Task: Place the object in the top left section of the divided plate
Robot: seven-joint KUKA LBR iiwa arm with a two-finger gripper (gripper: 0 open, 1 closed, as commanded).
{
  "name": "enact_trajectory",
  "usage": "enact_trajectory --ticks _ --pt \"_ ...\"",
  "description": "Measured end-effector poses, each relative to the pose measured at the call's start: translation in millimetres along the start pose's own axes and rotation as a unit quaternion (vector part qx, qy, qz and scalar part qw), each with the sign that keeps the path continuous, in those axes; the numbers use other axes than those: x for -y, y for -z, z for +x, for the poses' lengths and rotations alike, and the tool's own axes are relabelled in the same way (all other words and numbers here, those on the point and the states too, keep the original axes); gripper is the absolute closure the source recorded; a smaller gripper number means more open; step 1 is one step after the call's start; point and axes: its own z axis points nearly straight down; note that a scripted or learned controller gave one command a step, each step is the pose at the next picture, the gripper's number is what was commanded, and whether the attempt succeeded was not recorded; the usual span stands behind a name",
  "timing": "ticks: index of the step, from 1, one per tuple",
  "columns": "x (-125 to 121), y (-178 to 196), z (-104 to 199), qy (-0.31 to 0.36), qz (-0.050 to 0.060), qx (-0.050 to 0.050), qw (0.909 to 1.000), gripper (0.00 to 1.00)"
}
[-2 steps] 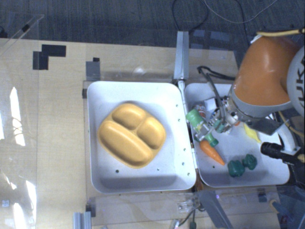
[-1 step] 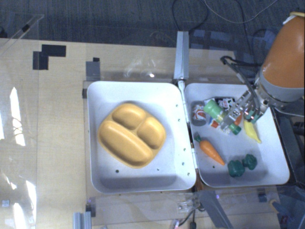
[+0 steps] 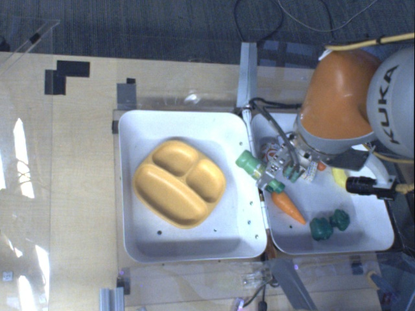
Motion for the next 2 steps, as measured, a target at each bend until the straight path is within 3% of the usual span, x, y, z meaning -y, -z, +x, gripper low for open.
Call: enact_trajectory --ticks 1,2 --pt "28 68 -53 0.116 -0.002 0.004 0.9933 1.0" --pt "26 -46 -23 0.13 0.0 0.001 0.9915 1.0"
